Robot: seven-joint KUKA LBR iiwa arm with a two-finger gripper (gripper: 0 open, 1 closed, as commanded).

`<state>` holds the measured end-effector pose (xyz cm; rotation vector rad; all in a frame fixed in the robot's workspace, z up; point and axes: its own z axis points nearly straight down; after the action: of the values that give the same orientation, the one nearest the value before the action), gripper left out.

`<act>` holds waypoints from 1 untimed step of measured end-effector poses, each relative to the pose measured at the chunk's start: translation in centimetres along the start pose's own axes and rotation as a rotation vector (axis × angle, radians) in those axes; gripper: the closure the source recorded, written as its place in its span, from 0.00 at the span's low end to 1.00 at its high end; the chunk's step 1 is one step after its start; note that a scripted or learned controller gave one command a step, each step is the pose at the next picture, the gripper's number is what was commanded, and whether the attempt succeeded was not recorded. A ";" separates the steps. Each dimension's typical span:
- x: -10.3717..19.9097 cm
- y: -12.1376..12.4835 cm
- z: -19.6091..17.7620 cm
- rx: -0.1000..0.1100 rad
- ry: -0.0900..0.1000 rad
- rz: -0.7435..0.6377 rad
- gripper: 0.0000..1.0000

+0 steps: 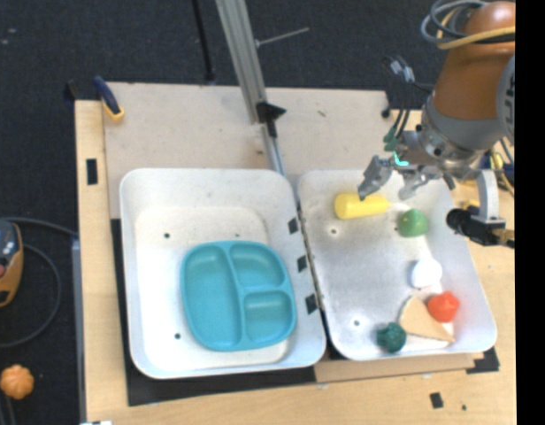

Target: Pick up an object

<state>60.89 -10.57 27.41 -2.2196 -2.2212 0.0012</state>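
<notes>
Grey arm with orange band reaching in from the right, wrist angled downward, pincer [392, 184] fingers spread apart.

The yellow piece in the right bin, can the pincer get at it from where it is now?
Probably yes. The pincer hangs at the right end of the yellow piece, which lies near the top of the right bin with bare floor around it. The green ball sits apart to its right, so nothing blocks the way.

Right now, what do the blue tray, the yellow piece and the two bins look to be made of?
Blue tray: likely moulded plastic, an even turquoise with soft rounded dividers and a mild sheen. Yellow piece: probably plastic or foam, uniform matte colour; the material stays uncertain. Left bin and right bin: thin white plastic by the look, rounded corners, speckled and scuffed.
</notes>
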 end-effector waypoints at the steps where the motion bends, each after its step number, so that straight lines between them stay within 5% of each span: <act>1: 0.0 0.1 -0.2 -0.003 0.000 0.000 0.00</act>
<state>60.95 -10.56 27.57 -2.2209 -2.2233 -0.0020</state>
